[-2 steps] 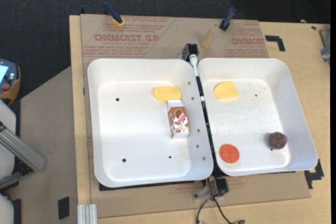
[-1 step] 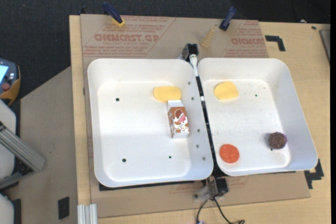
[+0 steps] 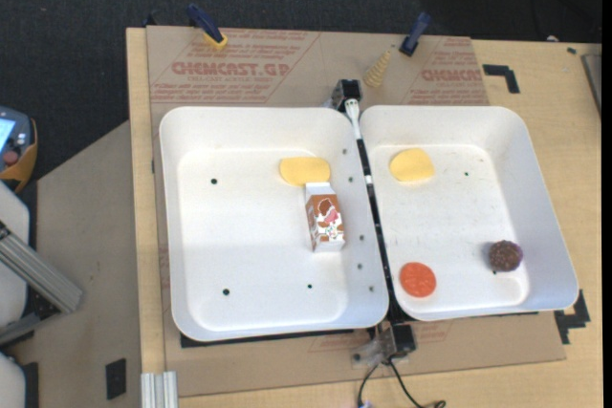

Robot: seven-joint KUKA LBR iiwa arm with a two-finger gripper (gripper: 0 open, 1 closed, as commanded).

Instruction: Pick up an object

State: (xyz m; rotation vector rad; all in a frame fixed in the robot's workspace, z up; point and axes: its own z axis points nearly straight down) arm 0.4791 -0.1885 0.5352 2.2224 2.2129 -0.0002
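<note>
In the left bin (image 3: 191, 234) a yellow oval piece (image 3: 304, 170) lies near the right wall, and a small carton with a red and white print (image 3: 325, 221) lies just below it. The right bin (image 3: 535, 205) holds a second yellow oval piece (image 3: 411, 165) at its upper left, a flat orange-red disc (image 3: 417, 279) at its lower left and a dark brown-purple ball (image 3: 505, 255) at its lower right.
The two bins sit side by side on a brown cardboard sheet (image 3: 249, 62) held by blue clamps (image 3: 207, 26) at the far edge. A black clip (image 3: 346, 94) sits where the bins meet at the back. Dark floor lies beyond.
</note>
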